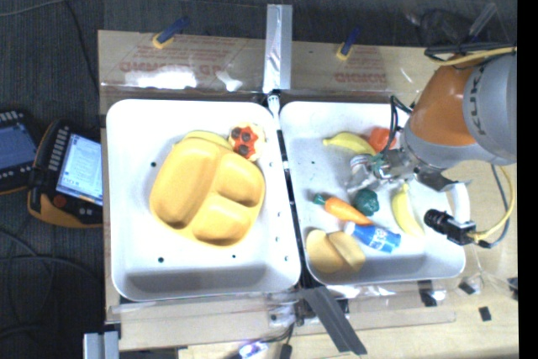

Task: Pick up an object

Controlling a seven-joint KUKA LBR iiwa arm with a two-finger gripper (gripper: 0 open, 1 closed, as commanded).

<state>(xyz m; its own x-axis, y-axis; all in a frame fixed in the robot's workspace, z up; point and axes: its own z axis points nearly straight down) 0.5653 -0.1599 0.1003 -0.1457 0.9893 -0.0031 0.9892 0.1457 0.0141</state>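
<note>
Arm (458, 118) reaches from right | tool (367, 172) low over green object (366, 201)

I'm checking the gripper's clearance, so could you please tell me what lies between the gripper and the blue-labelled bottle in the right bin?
In the camera view, a dark green object and the carrot lie between the gripper and the blue-labelled bottle.

Bright, even overhead light; the white bins (126, 206) glare slightly, shadows are soft, and detail is mildly blurred.
</note>
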